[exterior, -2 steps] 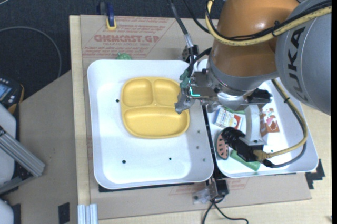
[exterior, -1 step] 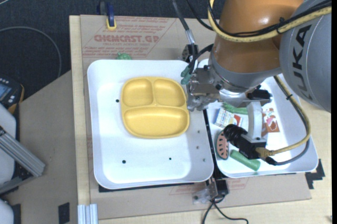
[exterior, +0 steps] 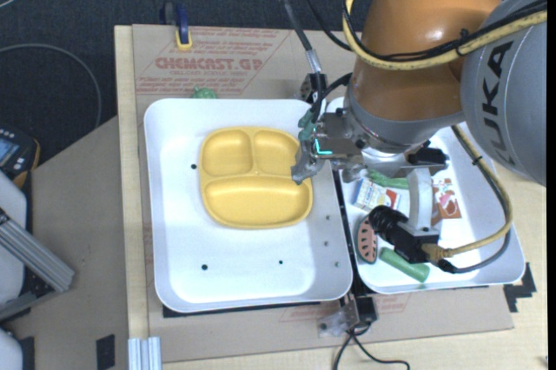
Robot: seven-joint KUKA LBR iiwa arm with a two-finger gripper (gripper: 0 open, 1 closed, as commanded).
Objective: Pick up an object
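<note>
Hanging over the right rim of the yellow plate (exterior: 252,186), the hand (exterior: 306,161) is set low, probably so that the thin rim can be taken from its edge. Whether the hand is spread or pressed together cannot be told, and nothing is seen held. The plate is laid flat and alone in the left bin (exterior: 174,212), towards the far side. The right bin (exterior: 497,248) is crowded: a green stick (exterior: 405,265), a printed packet (exterior: 446,196) and smaller items partly hidden under the arm.
</note>
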